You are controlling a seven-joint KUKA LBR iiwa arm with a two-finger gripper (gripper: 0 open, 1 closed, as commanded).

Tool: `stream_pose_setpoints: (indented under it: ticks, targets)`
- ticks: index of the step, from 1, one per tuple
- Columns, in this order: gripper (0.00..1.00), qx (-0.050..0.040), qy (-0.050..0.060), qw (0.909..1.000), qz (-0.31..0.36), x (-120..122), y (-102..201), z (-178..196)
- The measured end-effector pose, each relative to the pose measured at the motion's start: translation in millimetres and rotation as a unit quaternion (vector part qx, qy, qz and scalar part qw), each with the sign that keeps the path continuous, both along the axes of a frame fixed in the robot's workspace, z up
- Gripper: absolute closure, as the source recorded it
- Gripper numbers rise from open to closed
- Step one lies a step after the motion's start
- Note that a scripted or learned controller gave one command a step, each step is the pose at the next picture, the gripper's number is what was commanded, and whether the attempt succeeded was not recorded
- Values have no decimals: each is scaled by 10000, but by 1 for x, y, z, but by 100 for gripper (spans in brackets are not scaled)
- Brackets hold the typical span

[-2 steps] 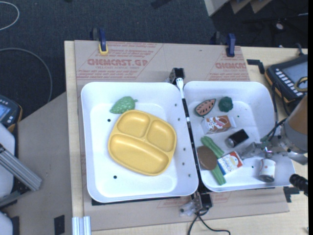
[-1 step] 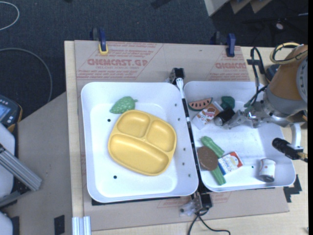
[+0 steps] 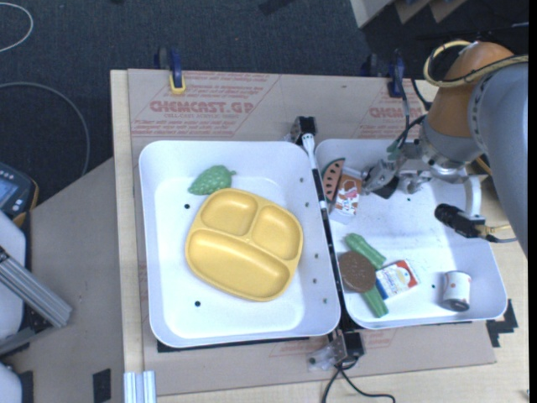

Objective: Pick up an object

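From the overhead camera you see the two-finger gripper (image 3: 384, 177) low in the right white bin (image 3: 478, 263), beside a small red-and-white carton (image 3: 346, 196); you cannot tell its state. The yellow divided plastic tray (image 3: 243, 243) lies in the left white bin (image 3: 159, 225).

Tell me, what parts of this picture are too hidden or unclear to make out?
- Gripper, camera view: the wrist covers it, so a grasp can't be judged.
- Small carton, camera view: its print is too small to read.
- Green bean, camera view: its middle runs under the brown disc.
- Arm, camera view: cut off by the frame's right side.
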State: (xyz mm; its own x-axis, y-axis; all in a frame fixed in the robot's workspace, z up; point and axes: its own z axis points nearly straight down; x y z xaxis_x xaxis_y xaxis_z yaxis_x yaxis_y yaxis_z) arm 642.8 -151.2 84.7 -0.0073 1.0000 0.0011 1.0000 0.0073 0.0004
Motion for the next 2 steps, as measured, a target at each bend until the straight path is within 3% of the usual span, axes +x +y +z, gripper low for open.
stream_pose_setpoints:
  ticks: [1, 2]
  targets:
    - [100, -16, 31, 10000, -19, -3, -4, 10]
    - [100, 4, -3, 10000, -18, -40, 42, 97]
